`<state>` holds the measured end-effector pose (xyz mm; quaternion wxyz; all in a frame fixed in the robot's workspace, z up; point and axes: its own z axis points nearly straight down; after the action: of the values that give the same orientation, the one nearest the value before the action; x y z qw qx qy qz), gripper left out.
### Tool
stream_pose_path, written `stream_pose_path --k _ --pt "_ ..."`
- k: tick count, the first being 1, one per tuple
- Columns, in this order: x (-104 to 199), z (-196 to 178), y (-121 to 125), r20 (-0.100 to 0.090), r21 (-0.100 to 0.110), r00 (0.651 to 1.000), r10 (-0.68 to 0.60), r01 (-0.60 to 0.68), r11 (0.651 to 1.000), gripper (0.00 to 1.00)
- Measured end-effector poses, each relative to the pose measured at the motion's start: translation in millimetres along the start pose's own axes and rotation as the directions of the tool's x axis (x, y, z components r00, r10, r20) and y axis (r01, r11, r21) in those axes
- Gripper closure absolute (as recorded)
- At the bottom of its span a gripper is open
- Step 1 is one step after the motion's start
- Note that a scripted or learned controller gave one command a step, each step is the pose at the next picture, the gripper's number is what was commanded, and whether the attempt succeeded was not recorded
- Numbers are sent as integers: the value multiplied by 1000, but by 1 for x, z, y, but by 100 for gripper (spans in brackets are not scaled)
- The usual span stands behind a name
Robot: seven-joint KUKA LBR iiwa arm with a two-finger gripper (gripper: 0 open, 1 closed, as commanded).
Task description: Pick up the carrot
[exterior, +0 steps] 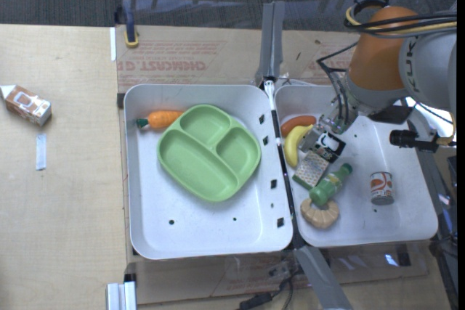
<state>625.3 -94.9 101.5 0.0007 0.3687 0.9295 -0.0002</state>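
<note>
— Near the far left corner of the left bin (pixel 145 229), what's that orange thing?

— That's the carrot (pixel 161 119), lying flat, green end toward the left wall, just beside the far edge of the green plate (pixel 209 152). Nothing is touching it from above.

— And the arm (pixel 407 62)?

— Over the right bin (pixel 407 221), well apart from the carrot. Its gripper (pixel 325 140) hangs low by the bin's left wall, amid a banana (pixel 292 146), a red item behind that, a grater (pixel 311 169) and a green bottle (pixel 328 185).

— Is it gripping anything?

— I can't tell; the tip is dark and lost in the clutter, so its opening is unclear.

— Anything else in that bin?

— A tan piece (pixel 320 213) at the near edge and a can (pixel 381 187) toward the right
</note>
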Motion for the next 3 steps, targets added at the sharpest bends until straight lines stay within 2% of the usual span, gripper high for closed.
stream_pose_path --k 1,2,3 --pt "20 -91 48 2 -1 978 -208 208 978 0" --pt "-14 2 13 1 -1 948 -318 318 948 0" --pt "-18 -11 12 14 -1 949 -315 315 949 100"
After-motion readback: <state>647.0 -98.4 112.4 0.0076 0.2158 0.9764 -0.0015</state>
